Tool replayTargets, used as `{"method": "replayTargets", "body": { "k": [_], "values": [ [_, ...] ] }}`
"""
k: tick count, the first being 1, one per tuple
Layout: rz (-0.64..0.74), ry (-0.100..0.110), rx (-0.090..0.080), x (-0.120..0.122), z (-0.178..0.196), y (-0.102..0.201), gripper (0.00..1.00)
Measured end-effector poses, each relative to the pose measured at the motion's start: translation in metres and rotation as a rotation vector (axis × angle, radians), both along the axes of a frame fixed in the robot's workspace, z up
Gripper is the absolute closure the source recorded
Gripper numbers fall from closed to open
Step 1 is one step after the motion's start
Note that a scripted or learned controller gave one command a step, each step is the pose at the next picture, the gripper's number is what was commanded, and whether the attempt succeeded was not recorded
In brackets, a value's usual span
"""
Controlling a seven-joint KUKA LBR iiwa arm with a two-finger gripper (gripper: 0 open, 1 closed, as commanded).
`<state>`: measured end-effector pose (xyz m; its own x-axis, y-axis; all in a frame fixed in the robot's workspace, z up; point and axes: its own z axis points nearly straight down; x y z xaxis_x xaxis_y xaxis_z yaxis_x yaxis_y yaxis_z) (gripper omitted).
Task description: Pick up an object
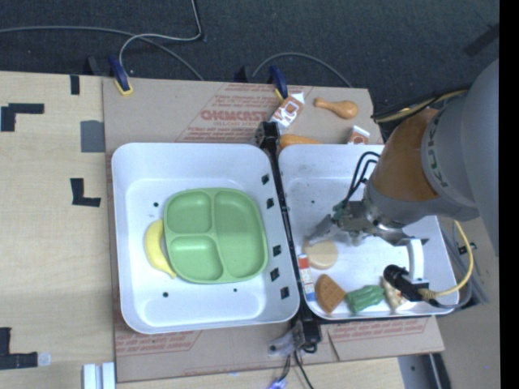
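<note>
claw [324,227]: low in right bin [324,173], grip state cannot tell | round cream piece [322,254]: just beside | green divided plate [216,235]: left bin [195,156] middle

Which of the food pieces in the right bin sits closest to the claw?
The pale round piece, just below the claw; the brown wedge and green piece lie farther down.
</note>
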<state>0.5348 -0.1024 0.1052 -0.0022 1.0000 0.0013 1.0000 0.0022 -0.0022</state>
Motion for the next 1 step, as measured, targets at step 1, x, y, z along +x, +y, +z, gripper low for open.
{"method": "replayTargets", "body": {
  "k": [1],
  "values": [
    [0.0,-0.008,-0.002,-0.0204,-0.019,0.0091,0.0]
  ]
}}
